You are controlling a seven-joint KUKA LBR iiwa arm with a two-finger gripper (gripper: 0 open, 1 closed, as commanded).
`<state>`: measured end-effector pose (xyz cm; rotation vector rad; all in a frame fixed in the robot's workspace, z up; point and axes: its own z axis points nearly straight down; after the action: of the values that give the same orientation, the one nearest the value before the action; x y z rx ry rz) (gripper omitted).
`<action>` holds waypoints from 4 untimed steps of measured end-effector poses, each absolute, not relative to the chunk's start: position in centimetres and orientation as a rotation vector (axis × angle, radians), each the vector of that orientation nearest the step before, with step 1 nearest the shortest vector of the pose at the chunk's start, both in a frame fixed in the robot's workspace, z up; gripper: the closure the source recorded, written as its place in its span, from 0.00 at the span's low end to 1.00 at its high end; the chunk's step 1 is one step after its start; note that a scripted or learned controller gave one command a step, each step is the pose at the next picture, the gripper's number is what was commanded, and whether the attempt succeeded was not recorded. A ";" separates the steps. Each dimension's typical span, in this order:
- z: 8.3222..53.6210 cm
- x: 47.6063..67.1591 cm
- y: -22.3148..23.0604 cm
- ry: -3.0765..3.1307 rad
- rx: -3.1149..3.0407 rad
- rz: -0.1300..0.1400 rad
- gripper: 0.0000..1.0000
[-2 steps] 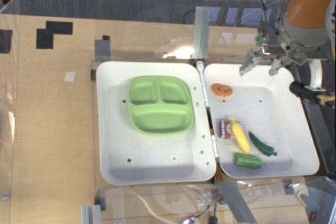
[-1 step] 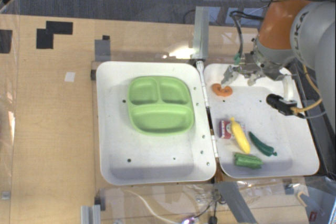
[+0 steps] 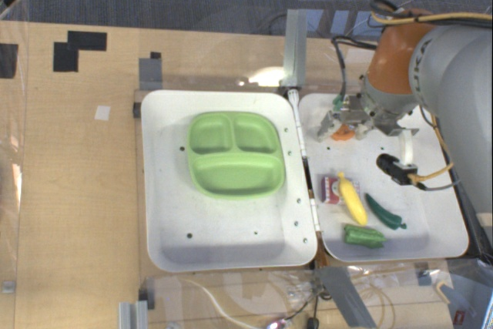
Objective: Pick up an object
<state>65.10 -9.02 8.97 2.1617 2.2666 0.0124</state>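
Note:
My gripper point(image 3: 344, 127) hangs low over the far left part of the right bin point(image 3: 431, 243), its fingers spread apart. A small orange object point(image 3: 343, 134) lies on the bin floor just under and between the fingertips; nothing is lifted. Nearer the front lie a yellow banana point(image 3: 352, 199), a small red and white packet point(image 3: 330, 189) touching the banana's left side, a dark green long vegetable point(image 3: 385, 212) and a lighter green chunky piece point(image 3: 363, 236).
The left bin point(image 3: 166, 243) bears a green divided plate point(image 3: 235, 154). A metal post point(image 3: 296, 50) stands behind the ridge between the bins. A black cable fitting point(image 3: 391, 166) hangs from the arm over the right bin's middle.

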 end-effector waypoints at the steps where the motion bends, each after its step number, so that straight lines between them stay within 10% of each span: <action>1: 9.0 65.1 -9.0 2.267 2.162 0.012 0.00; 2: 9.9 53.9 -9.5 2.486 1.915 0.005 0.00; 3: 11.0 54.1 -9.4 2.483 1.913 0.010 1.00; 4: 18.9 54.6 -5.6 2.421 1.995 0.006 1.00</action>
<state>54.56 -5.64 18.94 1.9945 2.4212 0.0062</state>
